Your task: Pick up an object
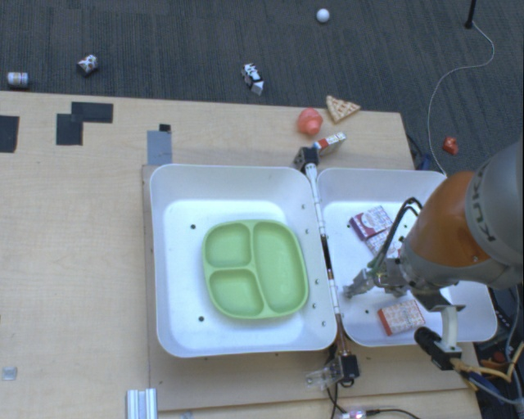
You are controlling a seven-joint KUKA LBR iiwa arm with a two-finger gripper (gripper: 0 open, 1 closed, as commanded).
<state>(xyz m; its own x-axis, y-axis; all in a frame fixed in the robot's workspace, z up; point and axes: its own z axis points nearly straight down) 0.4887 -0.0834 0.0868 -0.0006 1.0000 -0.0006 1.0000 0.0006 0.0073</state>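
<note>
While my arm (458, 233) leans in from the right: my claw (358, 288) hangs low over the right bin (471, 323), near its left wall.
Claw state: I cannot tell; the tip is a small grey blur against the white floor.
Grip: nothing shows between the tips.
Red box (402, 317): flat on the right bin's floor, just right of and below my claw, partly under my wrist; it has a pale printed face, but the print is too small to read.
Packets (372, 223): red-and-white, at the back of the same bin, above my claw and apart from it; lettering is there but unreadable.
Left bin (168, 245): holds a green tray (255, 269) with three compartments.
Tray label: none I can make out.
Bench (74, 270): pale wood with black tape patches (82, 121) at the far left.
Behind the bins: a red ball (309, 121), a pizza-slice toy (341, 107) and a small red-and-white tube (332, 142), all outside the bins; no readable writing on any.
Dark carpet (180, 41): scattered small bits and a white ball (322, 15).
</note>
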